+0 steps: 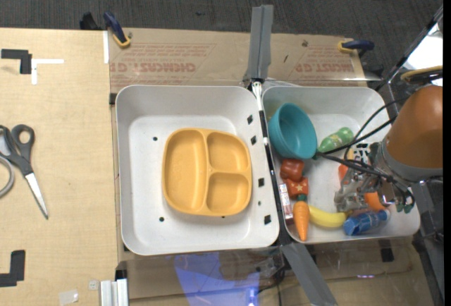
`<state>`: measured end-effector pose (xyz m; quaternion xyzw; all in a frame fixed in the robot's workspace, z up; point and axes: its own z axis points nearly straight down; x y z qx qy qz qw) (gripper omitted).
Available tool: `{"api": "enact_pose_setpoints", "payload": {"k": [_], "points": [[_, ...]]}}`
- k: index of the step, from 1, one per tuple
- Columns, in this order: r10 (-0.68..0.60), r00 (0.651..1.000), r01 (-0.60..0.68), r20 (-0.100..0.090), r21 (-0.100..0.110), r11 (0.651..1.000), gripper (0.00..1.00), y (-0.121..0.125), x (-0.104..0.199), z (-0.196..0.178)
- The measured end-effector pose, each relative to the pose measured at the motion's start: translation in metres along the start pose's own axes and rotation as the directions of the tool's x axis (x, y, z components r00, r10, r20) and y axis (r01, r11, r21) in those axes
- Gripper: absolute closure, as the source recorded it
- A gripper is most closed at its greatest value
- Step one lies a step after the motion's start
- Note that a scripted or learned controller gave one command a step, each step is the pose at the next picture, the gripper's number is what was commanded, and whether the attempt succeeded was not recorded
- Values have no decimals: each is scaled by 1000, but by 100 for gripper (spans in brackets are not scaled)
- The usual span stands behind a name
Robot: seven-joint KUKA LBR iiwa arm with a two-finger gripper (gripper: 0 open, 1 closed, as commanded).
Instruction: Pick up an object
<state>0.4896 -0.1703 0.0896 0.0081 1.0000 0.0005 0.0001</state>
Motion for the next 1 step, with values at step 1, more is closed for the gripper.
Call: {"api": "enact_pose_setpoints", "payload": {"k": [1], "points": [[0,1000,0,1,-1,1000,0,1,0,0]]}}
